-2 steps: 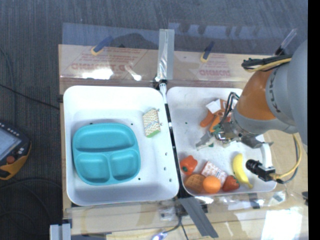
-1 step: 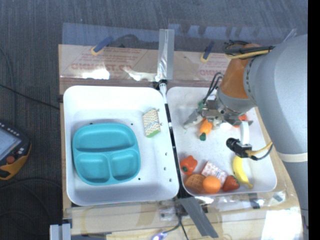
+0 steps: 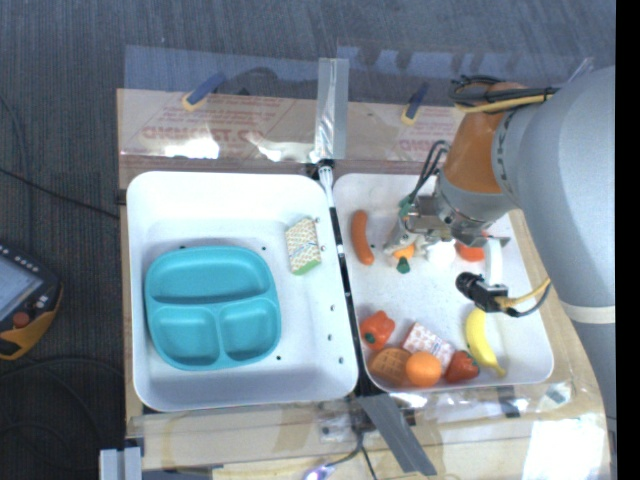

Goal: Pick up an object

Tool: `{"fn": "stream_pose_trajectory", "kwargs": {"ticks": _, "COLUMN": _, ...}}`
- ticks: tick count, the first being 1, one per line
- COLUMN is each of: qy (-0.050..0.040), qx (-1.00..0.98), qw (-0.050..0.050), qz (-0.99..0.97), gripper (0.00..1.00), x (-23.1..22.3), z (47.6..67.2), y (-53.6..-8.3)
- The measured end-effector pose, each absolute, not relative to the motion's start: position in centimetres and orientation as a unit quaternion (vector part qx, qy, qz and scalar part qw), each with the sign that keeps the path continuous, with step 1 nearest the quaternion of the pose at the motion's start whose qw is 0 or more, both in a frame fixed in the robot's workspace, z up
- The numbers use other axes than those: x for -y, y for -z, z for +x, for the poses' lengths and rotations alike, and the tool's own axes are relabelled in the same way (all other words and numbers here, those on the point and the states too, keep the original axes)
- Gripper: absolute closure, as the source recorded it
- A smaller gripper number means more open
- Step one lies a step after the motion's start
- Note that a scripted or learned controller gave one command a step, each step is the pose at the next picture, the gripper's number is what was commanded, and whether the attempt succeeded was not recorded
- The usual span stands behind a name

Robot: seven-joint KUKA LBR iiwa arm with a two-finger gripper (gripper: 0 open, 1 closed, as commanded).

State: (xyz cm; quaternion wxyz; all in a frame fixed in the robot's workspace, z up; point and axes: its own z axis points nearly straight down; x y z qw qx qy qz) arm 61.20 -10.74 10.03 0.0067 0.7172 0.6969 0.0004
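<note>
Two white bins sit side by side; the gripper point(image 3: 412, 240) reaches down into the right bin point(image 3: 440, 298), its jaws closed on a small carrot point(image 3: 403, 258). A sausage point(image 3: 361, 238) lies just left of the jaws, with a banana point(image 3: 483, 341) well below them to the right.
</note>
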Motion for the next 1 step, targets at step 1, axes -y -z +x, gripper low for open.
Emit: {"fn": "stream_pose_trajectory", "kwargs": {"ticks": 1, "qy": 0.0023, "qx": -0.666, "qw": 0.001, "qz": 0.746, "gripper": 1.0, "x": 6.53, "z": 60.83, "y": -23.85}}
